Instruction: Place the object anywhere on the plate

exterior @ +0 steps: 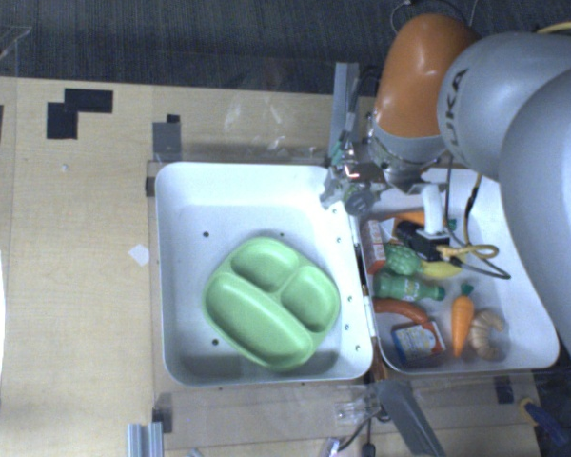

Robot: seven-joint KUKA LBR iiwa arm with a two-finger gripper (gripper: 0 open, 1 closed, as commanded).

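Observation:
A light green plate [271,300] with three compartments lies in the left bin [186,255], toward its front right. The gripper [347,187] hangs below the orange wrist band, over the back end of the wall between the two bins. It is above and behind the plate, well apart from it. Toy food lies in the right bin [528,346]: a carrot [462,319], a yellow banana [440,269], a green bottle [406,287], a red sausage [404,308] and a small can [415,343]. I see nothing held at the gripper.
The grey arm covers the back and right of the right bin. A pale garlic-like piece [487,333] sits at that bin's front right. Black cables [476,246] loop over the toys. Bare white floor surrounds the plate in the left bin.

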